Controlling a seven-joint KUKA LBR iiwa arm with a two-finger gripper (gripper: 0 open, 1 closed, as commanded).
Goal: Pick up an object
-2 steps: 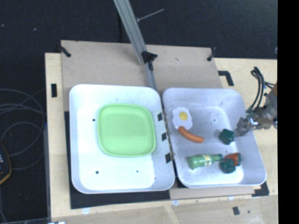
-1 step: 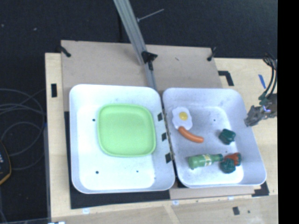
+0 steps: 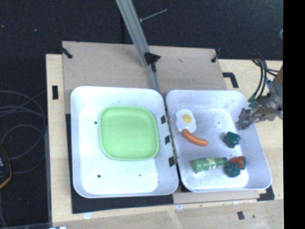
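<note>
Two shallow white bins [image 3: 86, 128] sat on the bench. Whether the gripper [image 3: 244, 119] stood apart or together could not be told; it hovered just above a small dark-green block [image 3: 232, 139] in the right bin.

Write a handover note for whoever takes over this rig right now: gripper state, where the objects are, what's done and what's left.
Gripper: at the right bin's right edge, above the small green block; nothing seen between its fingers.
Right bin: fried egg toy, sausage, green bottle, red-and-teal toy.
Left bin: green plate.
Done: nothing picked.
Left: descend, grasp, lift; the green block looks nearest.
</note>
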